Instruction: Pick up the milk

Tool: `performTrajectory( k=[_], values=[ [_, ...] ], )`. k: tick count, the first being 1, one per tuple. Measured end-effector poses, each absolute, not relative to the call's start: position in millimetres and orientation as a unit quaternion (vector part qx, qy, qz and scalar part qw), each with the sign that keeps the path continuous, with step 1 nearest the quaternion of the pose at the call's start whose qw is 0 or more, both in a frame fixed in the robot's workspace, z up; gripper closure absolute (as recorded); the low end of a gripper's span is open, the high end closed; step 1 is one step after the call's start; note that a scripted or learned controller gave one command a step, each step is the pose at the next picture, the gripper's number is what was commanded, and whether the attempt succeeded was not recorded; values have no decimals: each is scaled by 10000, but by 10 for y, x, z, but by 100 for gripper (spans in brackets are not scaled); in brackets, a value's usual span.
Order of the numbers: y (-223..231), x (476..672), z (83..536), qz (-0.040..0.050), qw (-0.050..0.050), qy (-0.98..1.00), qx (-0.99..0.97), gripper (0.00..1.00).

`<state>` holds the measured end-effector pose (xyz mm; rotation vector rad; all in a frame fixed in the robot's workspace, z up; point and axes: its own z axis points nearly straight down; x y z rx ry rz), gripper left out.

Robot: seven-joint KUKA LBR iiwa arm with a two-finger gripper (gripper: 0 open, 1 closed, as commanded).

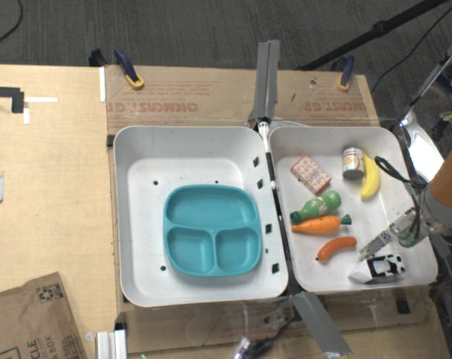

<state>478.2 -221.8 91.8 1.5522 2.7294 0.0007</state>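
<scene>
The tool (391,238) hangs low over the near right corner of the right-hand bin (308,279), reaching in from the right edge; its metal fingers (377,243) point down and to the left, but whether they are spread or closed cannot be told from this angle. Nothing shows between them.

Just below the tool, almost under its tips, the milk (379,268) lies on its side on the bin floor, a small white carton with black cow patches, close against the bin's near wall. It sits apart from the fingers, not gripped.

To the tool's left lies an orange sausage (336,247), tilted, near the milk but not touching it. Farther left and a little beyond it rests a carrot (319,225) with a green stalk end, and touching its far side a green bottle-shaped toy (315,206).

Beyond the tool, toward the far wall, a yellow banana (370,176) lies lengthwise, with a small tin can (352,162) just beside it on its left. Left of the can is a pink wafer-like box (310,174), set at a slant.

Well to the tool's left, across the divider, the second bin (136,200) holds a teal plate (212,231) with three compartments. Both bins stand on the tabletop (39,200), where cardboard is clamped along the far edge.
</scene>
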Motion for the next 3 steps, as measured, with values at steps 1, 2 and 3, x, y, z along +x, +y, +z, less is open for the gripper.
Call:
performTrajectory(
  k=[1,2,3],
  values=[
    [-1877,5001,916,1,5,8820,4712,0],
    [-1878,5006,1006,5,11,8815,4722,100],
    [-1879,5006,1007,5,11,8815,4721,0]
  ],
)
